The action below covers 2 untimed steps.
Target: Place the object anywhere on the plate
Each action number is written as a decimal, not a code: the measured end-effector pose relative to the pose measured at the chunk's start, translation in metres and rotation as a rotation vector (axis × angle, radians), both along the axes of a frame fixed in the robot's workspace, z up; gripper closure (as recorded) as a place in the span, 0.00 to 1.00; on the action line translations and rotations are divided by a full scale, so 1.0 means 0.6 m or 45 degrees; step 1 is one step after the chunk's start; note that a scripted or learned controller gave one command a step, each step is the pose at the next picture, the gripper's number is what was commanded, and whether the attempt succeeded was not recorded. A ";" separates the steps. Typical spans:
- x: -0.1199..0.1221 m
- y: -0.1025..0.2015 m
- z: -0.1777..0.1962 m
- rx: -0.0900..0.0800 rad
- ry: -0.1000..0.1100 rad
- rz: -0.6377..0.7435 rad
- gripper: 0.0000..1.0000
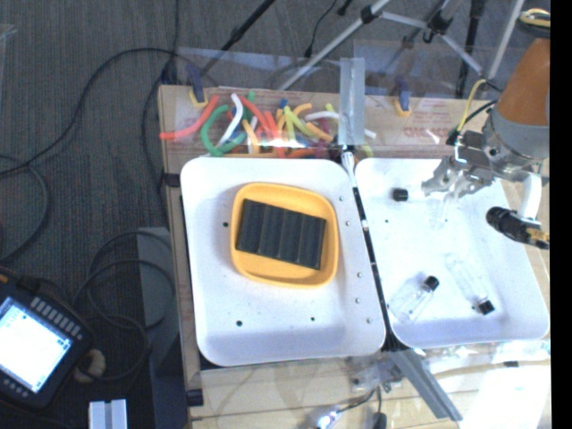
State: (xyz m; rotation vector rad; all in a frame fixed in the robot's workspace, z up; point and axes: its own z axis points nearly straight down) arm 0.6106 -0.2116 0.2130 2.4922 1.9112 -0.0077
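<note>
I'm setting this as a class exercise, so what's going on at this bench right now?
A grey robot arm reaches in from the right, its gripper hovering over the far part of the right bin. Lying in that bin are two clear vials with black caps and a small black cap. The yellow plate, with a dark ridged insert, sits in the left bin. Nothing has been placed on it yet.

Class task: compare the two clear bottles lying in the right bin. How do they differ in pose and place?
The left bottle lies with its black cap pointing up-right, away from the camera; the right bottle has its cap pointing down-right, toward the bin's near edge. The left bottle sits nearer the divider, the right bottle nearer the outer wall. Both are clear, black-capped and lying flat.
</note>
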 end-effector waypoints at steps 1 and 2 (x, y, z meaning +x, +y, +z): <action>-0.081 0.109 -0.108 0.006 0.001 0.148 1.00; -0.097 0.230 -0.009 0.005 0.000 0.202 1.00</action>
